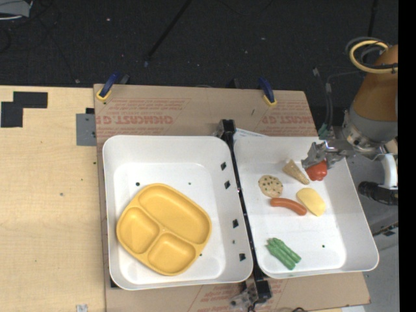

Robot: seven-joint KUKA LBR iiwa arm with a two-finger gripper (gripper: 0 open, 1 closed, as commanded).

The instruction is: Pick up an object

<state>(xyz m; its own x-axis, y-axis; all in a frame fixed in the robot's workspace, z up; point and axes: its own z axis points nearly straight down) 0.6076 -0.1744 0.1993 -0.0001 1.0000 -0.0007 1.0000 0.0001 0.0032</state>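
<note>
The right bin (351, 252) holds several toy foods. A small red piece (317, 171) lies near the bin's far right wall, right at the tip of my gripper (318, 160), which reaches in from the right and comes down onto it. A pale cheese wedge (296, 171) lies just left of the red piece. Nearer the middle are a speckled cookie (270, 186), an orange sausage (288, 205) and a yellow piece (311, 201). A green bean pod (283, 253) lies toward the front.
The left bin (123, 155) carries a yellow divided plate (164, 228). A black divider (235, 194) runs between the two bins. The grey arm with its orange band (376, 99) stands over the right bin's far right corner.
</note>
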